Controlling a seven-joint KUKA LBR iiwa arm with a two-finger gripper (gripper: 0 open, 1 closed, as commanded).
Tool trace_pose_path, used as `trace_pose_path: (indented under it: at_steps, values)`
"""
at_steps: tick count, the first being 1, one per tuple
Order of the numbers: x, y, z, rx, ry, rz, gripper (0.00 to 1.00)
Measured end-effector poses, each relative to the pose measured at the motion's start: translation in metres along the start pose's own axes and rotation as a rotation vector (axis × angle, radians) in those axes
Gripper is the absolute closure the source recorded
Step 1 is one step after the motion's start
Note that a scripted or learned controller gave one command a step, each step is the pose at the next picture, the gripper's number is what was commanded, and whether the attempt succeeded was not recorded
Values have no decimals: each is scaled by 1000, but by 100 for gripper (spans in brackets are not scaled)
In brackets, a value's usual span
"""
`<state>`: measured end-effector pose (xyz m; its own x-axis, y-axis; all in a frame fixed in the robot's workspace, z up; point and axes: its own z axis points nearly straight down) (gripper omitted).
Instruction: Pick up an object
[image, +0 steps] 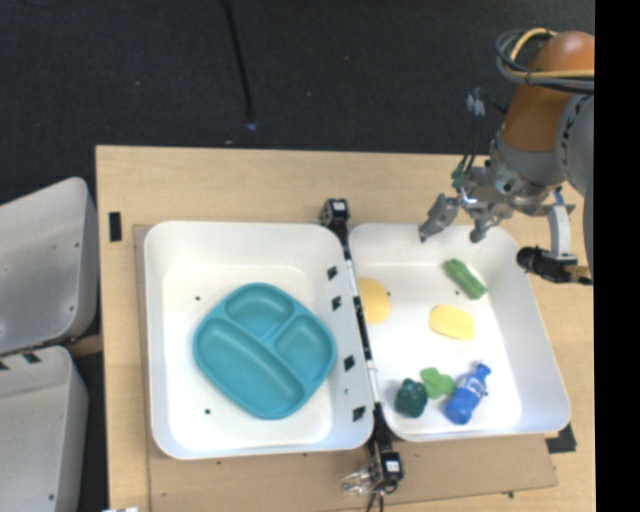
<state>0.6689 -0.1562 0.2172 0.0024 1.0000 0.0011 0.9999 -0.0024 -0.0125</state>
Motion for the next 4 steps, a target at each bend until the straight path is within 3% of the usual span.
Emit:
trace_pose_path:
  at_steps: [1,4]
  values:
    - [0,3,-9,-14,-1,-2,0]
    - [-13,0,118,-11,-3,2,0]
